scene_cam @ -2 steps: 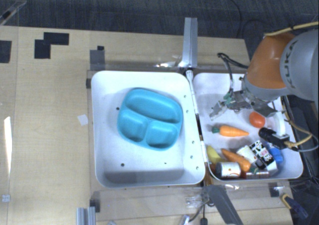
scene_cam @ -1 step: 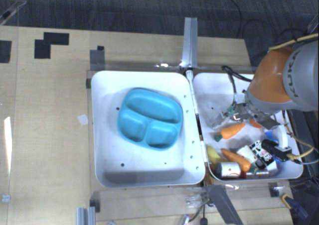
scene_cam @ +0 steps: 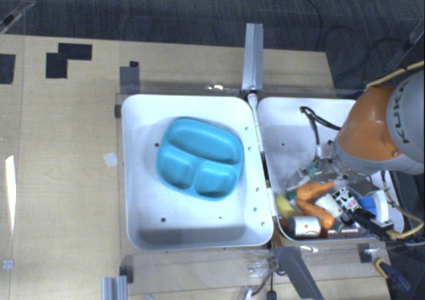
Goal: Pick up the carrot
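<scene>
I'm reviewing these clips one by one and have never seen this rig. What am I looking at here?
One fixed camera looks down at a slant on a bench with two shallow white bins. The left bin holds a blue divided plate. The right bin holds a pile of small items, among them an orange carrot. The grey arm with an orange band is a robot reaching in from the right; its wrist hangs over that pile and hides its gripper, so whether anything is held cannot be told.
</scene>
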You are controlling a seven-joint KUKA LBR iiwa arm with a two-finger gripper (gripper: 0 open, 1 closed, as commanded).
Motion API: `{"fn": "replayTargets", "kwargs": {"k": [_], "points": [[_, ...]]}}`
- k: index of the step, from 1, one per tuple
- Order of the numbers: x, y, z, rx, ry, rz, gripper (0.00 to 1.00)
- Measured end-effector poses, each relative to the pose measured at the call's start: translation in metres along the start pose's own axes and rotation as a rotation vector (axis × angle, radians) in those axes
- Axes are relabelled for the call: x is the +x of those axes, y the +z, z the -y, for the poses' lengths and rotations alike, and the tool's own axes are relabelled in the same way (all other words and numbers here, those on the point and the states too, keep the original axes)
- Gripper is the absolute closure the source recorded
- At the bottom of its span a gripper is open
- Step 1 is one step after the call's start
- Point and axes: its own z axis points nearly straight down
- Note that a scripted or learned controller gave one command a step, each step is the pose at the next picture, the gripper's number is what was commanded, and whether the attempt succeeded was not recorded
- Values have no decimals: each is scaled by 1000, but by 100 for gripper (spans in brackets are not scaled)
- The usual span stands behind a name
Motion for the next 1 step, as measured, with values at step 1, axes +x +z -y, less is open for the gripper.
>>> {"fn": "replayTargets", "kwargs": {"k": [1], "points": [[0, -12, -3, -8, -1, 1, 100]]}}
